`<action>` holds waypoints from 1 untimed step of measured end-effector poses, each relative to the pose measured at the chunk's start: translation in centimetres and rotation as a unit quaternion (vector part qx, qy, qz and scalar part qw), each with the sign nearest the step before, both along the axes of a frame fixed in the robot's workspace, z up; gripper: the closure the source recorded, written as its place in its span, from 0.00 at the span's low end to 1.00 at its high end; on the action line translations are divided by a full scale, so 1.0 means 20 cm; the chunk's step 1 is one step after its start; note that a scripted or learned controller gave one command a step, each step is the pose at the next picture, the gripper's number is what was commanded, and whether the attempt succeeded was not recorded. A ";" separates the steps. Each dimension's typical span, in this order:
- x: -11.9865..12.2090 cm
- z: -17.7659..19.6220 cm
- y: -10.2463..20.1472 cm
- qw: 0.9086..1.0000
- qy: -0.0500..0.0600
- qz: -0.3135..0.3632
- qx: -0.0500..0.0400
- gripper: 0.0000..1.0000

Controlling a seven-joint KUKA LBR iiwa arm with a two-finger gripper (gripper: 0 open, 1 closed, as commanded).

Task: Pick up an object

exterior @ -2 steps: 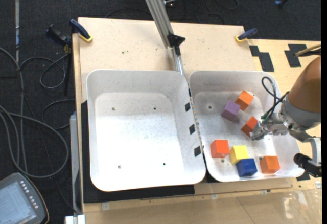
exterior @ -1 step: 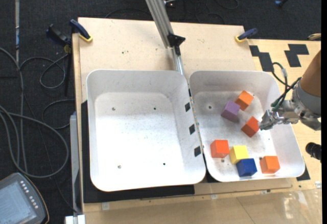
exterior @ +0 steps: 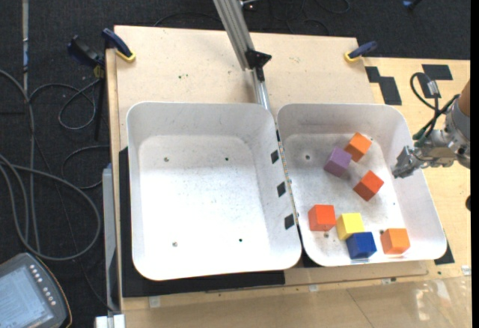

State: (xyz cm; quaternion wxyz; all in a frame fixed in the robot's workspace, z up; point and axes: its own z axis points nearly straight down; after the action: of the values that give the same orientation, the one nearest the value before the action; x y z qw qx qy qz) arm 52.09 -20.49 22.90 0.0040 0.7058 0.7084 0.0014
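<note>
Several small blocks lie in the right bin [exterior: 314, 124]. An orange block [exterior: 359, 144] and a purple block [exterior: 337, 162] sit near the middle, with a red-orange block [exterior: 368, 185] just below them. Along the front lie a red-orange block [exterior: 322, 216], a yellow block [exterior: 349, 225], a blue block [exterior: 361, 245] and an orange block [exterior: 395, 240]. My gripper [exterior: 405, 165] reaches in over the right rim, right of the red-orange block and apart from it. Nothing shows between its tips.
The left bin [exterior: 150, 169] stands beside the right one on the wooden bench [exterior: 194, 64]. A metal pole [exterior: 232, 12] slants down to the bins' shared back edge. Clamps [exterior: 118, 44] sit at the bench's back corners. Cables cover the floor at left.
</note>
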 end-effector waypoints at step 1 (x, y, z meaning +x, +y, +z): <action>0.10 -0.04 0.24 1.000 0.003 0.002 0.002 1.00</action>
State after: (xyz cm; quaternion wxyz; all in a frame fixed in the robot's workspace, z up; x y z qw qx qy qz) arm 54.03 -15.71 22.07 0.0003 0.7044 0.7098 0.0008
